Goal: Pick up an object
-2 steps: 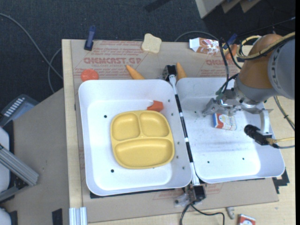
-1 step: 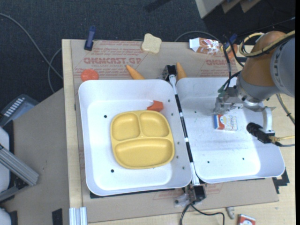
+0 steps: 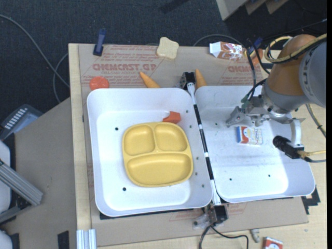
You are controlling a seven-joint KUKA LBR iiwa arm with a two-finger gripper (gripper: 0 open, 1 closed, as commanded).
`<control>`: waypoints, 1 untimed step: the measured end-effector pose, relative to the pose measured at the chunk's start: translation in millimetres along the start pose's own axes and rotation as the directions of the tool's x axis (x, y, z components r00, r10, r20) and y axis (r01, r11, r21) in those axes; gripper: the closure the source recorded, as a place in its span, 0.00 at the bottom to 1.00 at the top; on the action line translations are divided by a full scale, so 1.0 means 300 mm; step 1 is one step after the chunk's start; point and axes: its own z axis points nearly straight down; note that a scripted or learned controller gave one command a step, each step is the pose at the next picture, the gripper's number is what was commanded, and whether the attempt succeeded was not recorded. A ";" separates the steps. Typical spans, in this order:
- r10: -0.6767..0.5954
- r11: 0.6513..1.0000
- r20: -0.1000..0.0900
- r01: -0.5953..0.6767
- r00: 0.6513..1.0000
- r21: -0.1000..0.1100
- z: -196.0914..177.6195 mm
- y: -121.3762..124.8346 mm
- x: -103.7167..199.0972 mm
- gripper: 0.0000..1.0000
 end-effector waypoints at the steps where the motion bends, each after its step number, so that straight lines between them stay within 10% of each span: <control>1: 0.000 1.000 0.002 0.000 1.000 -0.007 0.046 -0.044 0.019 0.00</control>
